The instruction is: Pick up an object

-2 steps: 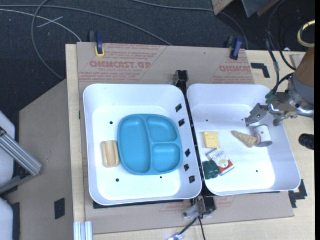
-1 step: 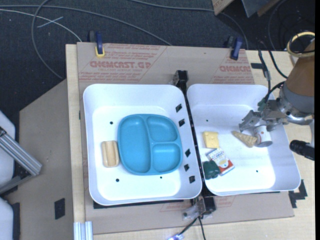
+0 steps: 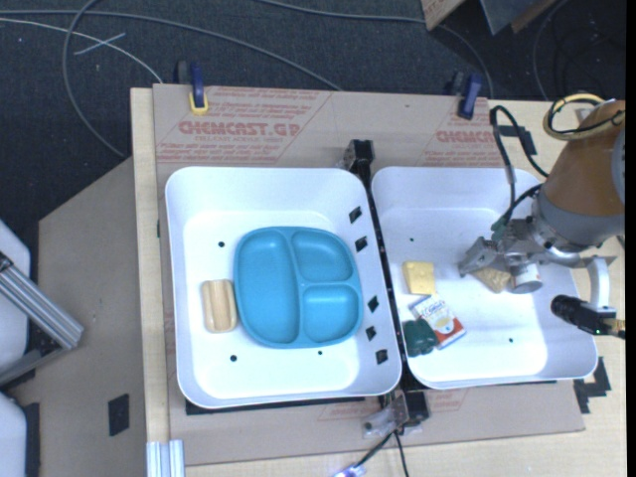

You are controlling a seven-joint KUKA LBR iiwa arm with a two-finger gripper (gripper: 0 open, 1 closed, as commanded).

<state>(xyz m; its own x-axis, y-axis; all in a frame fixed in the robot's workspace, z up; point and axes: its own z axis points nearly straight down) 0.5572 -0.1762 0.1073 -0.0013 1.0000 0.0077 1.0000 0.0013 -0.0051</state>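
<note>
Down at the tip of the arm, inside the bin that the arm reaches into, the gripper (image 3: 494, 256) hangs low over the white floor, and from where I stand I cannot tell whether it is spread or closed; the grey metal there blurs into one lump. Just beside it, on the side toward the near rim, lies a small tan lump (image 3: 493, 280), touching the gripper or very nearly so, but I see nothing clearly clamped or lifted, so I would not call it picked up. A little farther out, away from the arm, a pale yellow block (image 3: 419, 276) lies flat, and beyond that, toward the near rim, a red-and-white packet (image 3: 438, 320) sits against a dark green object (image 3: 417, 338); both are well clear of the gripper. All four rest on the floor of this bin (image 3: 467, 179). Farther off again, across the divider, the other bin (image 3: 258, 182) holds a blue divided plate (image 3: 298, 286) with a tan block (image 3: 219, 306) just beyond its far side. My reading is that the task is at the reach-and-close stage at best: the gripper is down among the things, nearest the tan lump, and a secure hold and the lift are not yet done.
</note>
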